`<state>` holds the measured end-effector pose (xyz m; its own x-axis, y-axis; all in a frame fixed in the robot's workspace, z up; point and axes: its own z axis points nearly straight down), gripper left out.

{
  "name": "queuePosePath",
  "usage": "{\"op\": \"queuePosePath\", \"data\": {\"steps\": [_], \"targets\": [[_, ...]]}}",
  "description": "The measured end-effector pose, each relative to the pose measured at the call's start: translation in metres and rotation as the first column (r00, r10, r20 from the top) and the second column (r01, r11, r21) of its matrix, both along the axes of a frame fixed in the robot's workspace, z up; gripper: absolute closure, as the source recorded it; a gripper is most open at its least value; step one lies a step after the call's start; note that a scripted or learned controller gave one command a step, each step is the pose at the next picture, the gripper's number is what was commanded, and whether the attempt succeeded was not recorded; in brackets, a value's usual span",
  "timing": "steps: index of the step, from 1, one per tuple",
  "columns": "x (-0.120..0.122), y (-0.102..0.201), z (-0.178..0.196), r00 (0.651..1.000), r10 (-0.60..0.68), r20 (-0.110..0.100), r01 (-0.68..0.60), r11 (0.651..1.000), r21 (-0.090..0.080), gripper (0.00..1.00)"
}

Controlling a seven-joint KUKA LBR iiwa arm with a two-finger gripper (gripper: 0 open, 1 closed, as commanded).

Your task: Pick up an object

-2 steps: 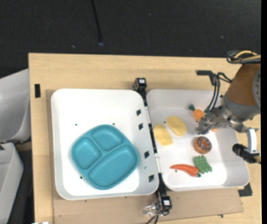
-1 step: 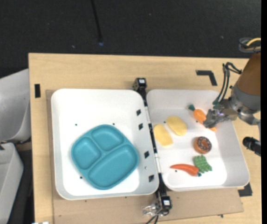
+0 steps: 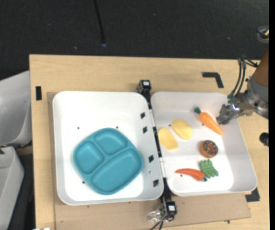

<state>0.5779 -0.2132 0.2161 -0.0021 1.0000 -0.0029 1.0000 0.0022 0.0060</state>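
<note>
The right bin (image 3: 233, 176) holds several toy foods: an orange carrot (image 3: 208, 120) at the back right, two pale yellow pieces (image 3: 182, 129) (image 3: 167, 139) in the middle, a brown round doughnut-like piece (image 3: 209, 148), a green leafy piece (image 3: 208, 168) and a red chilli pepper (image 3: 191, 174) at the front. My gripper (image 3: 226, 113) hangs at the right bin's right rim, just right of the carrot, with nothing visibly between its fingers.
The left bin (image 3: 65, 109) holds a blue divided plate (image 3: 108, 160). A black clip (image 3: 144, 86) sits at the back where the bins meet. The wooden bench (image 3: 127, 71) surrounds both bins.
</note>
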Motion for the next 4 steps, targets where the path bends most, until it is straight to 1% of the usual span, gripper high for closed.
{"op": "queuePosePath", "data": {"steps": [1,2,3,4], "targets": [[0.001,-0.002,0.035,1.000,0.001,-0.001,-0.001,1.000,0.000,1.00],[-0.011,0.052,0.044,1.000,0.004,-0.004,-0.004,1.000,0.003,1.00],[-0.008,0.110,0.041,1.000,0.006,-0.005,-0.006,1.000,0.004,1.00],[-0.021,0.153,0.035,1.000,0.004,-0.006,-0.004,1.000,0.004,1.00]]}}
